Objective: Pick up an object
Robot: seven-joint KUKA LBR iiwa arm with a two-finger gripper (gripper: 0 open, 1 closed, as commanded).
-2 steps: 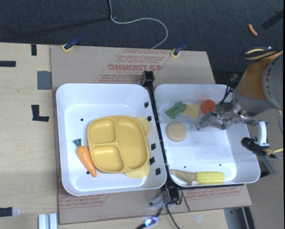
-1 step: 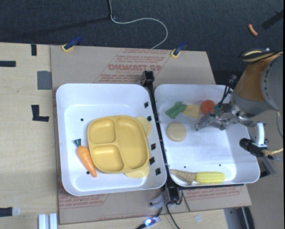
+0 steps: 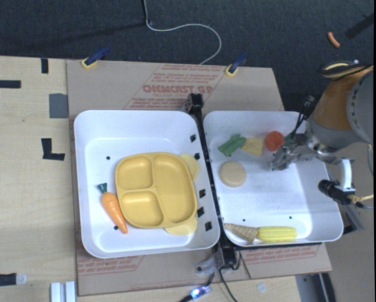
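Gripper (image 3: 281, 159): low inside the right bin (image 3: 313, 225), just below the red tomato (image 3: 274, 139); too small and dark to read clearly, so whether it grips anything cannot be told. Arm (image 3: 342, 109): grey with orange band, cut off at the right edge, angled down-left. Right bin also holds a green leafy piece (image 3: 231, 145), yellow wedge (image 3: 253, 146), round tan disc (image 3: 233, 173), knobbly corn cob (image 3: 276, 234). Left bin (image 3: 90, 131): smooth yellow divided plate (image 3: 155, 189), tapered orange carrot (image 3: 114, 211).
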